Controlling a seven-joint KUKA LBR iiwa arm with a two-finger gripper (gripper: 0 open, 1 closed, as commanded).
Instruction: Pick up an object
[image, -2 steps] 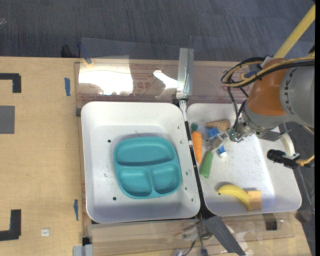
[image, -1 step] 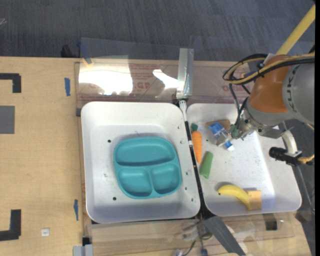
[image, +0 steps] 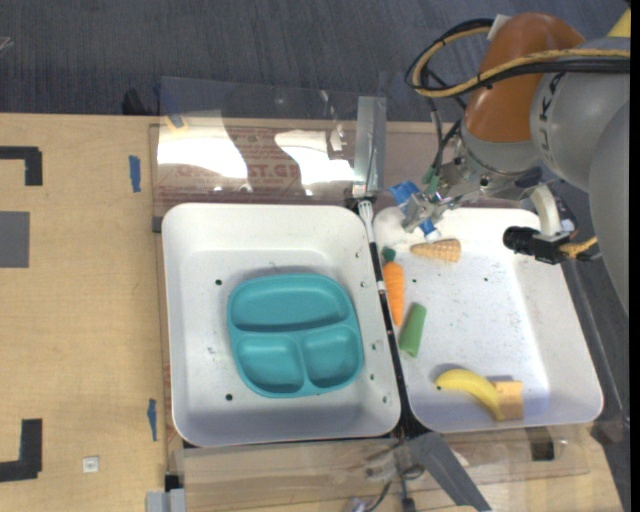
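The right bin (image: 540, 330) holds an orange carrot (image: 394, 286), a green piece (image: 411, 329), a yellow banana (image: 470, 387) with a tan block (image: 508, 398) at its end, and a tan cone-shaped piece (image: 438, 251). My gripper (image: 424, 213) hangs over the bin's back left corner, just above and left of the cone piece. Blue parts show at its tip.
A teal divided plate (image: 293, 333) lies in the left bin (image: 200, 250). A clear plastic panel (image: 260, 150) stands behind the left bin. The grey arm with its orange band (image: 520, 75) and cables crosses the back right.
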